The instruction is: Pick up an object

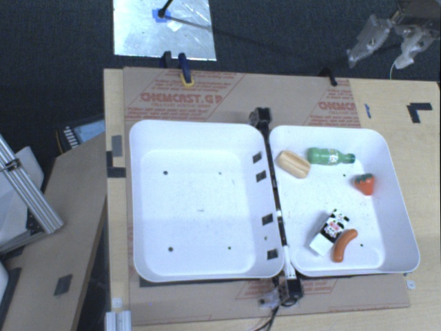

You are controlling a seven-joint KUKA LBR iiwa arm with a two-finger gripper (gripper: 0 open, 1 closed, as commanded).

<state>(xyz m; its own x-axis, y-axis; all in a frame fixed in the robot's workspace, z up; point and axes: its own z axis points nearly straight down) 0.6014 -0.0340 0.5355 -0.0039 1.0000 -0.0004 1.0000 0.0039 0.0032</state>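
My gripper (387, 51) hangs at the top right, well above and behind the right bin (396, 185), with its two fingers spread open and nothing between them. Inside the right bin lie a tan bread roll (293, 164), a green bottle (330, 156) on its side, a red strawberry (365, 183), a small black-and-white milk carton (328, 233) and an orange sausage (344, 245) touching the carton.
The left bin (148, 205) sits beside the right one, joined along a black-clipped middle seam (273, 198). A shiny metal sheet (164, 18) lies beyond the bench. Brown cardboard (207, 95) lines the bench under the bins.
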